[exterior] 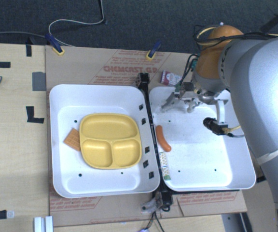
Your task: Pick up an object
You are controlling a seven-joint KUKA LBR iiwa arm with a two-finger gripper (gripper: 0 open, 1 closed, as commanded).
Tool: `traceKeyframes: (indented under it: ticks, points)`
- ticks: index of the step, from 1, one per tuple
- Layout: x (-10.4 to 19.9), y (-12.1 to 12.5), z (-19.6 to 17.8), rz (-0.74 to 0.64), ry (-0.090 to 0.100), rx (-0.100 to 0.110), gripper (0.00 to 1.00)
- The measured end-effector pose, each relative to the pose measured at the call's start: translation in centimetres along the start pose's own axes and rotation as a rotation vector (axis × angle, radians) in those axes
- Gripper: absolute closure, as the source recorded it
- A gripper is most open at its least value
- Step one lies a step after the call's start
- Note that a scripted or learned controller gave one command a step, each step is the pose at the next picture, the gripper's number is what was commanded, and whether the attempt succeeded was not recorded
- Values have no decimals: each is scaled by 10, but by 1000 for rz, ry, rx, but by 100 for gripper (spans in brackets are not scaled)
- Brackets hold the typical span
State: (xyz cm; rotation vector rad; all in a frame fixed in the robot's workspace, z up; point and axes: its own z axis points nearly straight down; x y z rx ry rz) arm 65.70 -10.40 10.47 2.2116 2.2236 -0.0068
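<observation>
While hovering: jaws (177,99) are sitting upper right, can't tell their state
target: sausage (163,138) is lying lower-left, long axis near-vertical

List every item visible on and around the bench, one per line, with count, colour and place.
bins: two, white, side by side on the cardboard sheet
divided plate: one, yellow, three compartments, middle of the left bin
cracker-like square: one, tan, left bin, partly under the plate's left edge
sausage: one, orange, right bin, beside its left wall
small packet: one, pale with print, right bin, along the left wall near the front
wrapper: one, dark red and white, on the cardboard behind the right bin
clamps: two, yellow and blue, at the cardboard's far edge
arm: one, grey with an orange band, over the right bin
tool: one, metal, at the right bin's back edge
</observation>
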Motion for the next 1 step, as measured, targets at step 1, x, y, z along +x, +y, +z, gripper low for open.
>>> traceKeyframes:
  ticks: [1]
  points:
    - [0,0,-10,-1,-2,1,100]
